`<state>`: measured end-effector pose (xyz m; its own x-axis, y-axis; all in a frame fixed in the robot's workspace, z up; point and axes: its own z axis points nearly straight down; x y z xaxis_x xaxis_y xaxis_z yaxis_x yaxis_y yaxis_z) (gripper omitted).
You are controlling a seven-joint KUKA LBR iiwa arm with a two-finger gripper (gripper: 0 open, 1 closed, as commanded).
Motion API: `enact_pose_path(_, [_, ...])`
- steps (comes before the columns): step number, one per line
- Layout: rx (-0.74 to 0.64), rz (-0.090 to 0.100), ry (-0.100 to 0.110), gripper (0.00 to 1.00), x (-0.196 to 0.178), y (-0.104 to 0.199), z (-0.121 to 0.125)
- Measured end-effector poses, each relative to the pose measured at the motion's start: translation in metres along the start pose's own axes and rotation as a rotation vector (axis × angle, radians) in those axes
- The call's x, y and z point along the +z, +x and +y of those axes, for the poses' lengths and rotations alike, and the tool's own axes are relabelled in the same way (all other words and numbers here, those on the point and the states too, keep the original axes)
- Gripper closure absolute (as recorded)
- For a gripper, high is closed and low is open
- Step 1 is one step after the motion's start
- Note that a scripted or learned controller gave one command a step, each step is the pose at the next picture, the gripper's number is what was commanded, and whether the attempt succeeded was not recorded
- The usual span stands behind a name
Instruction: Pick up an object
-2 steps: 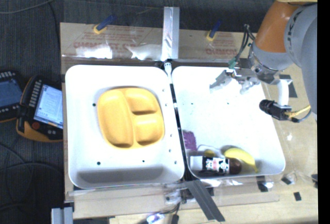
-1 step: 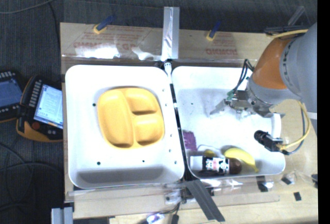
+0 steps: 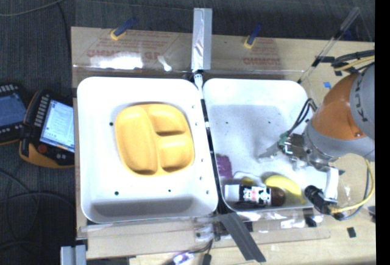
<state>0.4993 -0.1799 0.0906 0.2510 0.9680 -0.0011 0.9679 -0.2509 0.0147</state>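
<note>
The right bin (image 3: 256, 88) holds a dark bottle with a white label (image 3: 256, 195) lying on its side along the front wall. A yellow banana-like object (image 3: 284, 185) lies just right of it. A small purple object (image 3: 223, 166) rests near the bin's left wall. My gripper (image 3: 272, 149) hangs over the right part of this bin, pointing left, above and slightly behind the yellow object. I see nothing held in it. A yellow divided tray (image 3: 155, 139) lies in the middle of the left bin (image 3: 97, 197).
The grey arm with its orange band (image 3: 341, 117) comes in over the right bin's right wall. Cables (image 3: 350, 203) trail at the front right. A control pendant (image 3: 52, 130) lies left of the bench, and a metal post (image 3: 202, 38) stands behind the bins.
</note>
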Motion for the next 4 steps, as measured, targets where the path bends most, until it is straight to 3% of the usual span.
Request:
enact_pose_path(1, [-0.033, -0.001, -0.003, 0.0, -0.001, 0.066, -0.026])
enact_pose_path(2, [0.006, 0.001, 0.008, 0.0, 0.0, 0.067, 0.018])
enact_pose_path(3, [0.191, -0.006, 0.016, 0.0, -0.148, 0.085, 0.049])
enact_pose_path(4, [0.151, -0.002, 0.021, 0.0, -0.048, 0.043, -0.025])
